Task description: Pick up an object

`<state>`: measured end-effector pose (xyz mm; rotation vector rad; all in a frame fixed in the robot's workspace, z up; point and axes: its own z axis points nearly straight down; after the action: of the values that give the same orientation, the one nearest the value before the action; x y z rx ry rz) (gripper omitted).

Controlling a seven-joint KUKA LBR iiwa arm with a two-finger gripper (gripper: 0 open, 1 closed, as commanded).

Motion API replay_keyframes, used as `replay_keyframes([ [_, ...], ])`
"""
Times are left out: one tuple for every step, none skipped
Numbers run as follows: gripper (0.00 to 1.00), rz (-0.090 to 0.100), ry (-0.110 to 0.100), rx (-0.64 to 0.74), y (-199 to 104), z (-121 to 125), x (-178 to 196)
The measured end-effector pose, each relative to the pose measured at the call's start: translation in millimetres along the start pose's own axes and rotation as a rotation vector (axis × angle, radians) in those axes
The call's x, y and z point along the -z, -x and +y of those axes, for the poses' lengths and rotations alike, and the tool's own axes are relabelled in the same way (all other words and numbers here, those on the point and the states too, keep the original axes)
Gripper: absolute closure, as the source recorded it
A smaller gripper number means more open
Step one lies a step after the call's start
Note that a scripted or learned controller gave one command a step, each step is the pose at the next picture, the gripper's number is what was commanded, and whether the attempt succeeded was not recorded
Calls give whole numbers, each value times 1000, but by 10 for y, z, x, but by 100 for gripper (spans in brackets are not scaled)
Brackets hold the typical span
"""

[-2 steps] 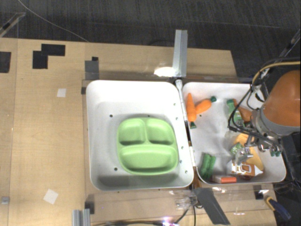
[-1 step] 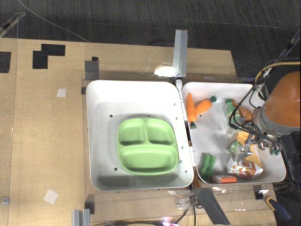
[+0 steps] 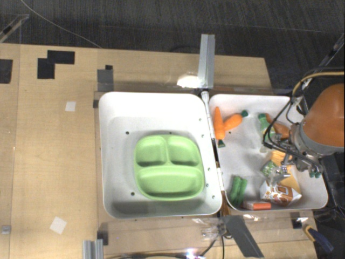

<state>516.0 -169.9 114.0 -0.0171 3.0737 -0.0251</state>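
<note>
Gripper point(image 3: 280, 163) hangs low in the right bin point(image 3: 245, 104) over a snack bag point(image 3: 280, 190); its grip is unreadable in the clutter. Likely the descent step; next comes closing squarely on the bag.

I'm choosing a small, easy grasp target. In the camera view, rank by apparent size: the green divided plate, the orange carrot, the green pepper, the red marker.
1. Green divided plate, by far the largest.
2. Orange carrot.
3. Green pepper and red marker: too alike to rank; the marker is thinner.
</note>
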Motion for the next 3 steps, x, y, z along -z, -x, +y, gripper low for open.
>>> replay_keyframes([
  [0,36,8,-6,-93,-31,-187],
  [0,51,20,124,585,514,-270],
  [0,56,26,302,-20,729,-37],
])
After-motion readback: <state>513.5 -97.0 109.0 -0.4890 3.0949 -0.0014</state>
